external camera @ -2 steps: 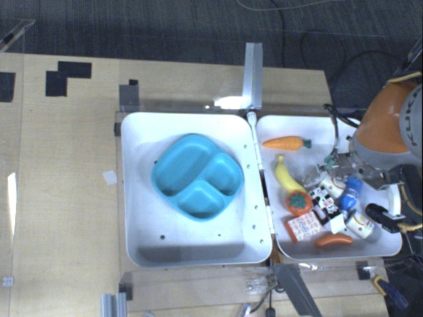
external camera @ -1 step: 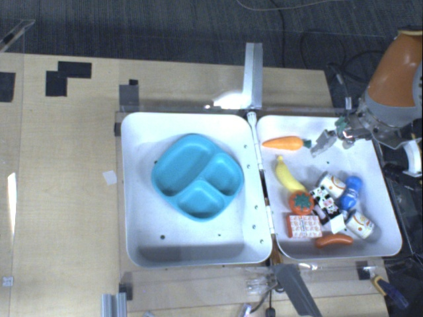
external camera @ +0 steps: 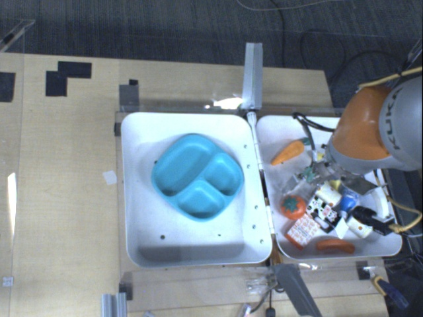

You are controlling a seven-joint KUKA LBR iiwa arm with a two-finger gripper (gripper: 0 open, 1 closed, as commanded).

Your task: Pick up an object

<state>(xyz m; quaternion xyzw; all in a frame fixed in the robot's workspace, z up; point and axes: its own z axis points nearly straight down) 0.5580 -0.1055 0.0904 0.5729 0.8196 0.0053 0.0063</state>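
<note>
Two white bins sit side by side on the surface (external camera: pixel 66 177). The left bin (external camera: pixel 142 243) carries a blue divided tray (external camera: pixel 198 175), lying a little tilted near its middle. The right bin (external camera: pixel 277 137) holds a heap of small things: an orange carrot-shaped piece (external camera: pixel 288 153) toward the far side of that bin, a round red-orange thing (external camera: pixel 293 207) nearer its middle, a patterned red-and-white packet (external camera: pixel 303 231) and a red oblong piece (external camera: pixel 336 246) along its near edge. The end effector (external camera: pixel 316 172) hangs over this heap, just beside the carrot-shaped piece; whether it is spread or pressed together cannot be told.
</note>
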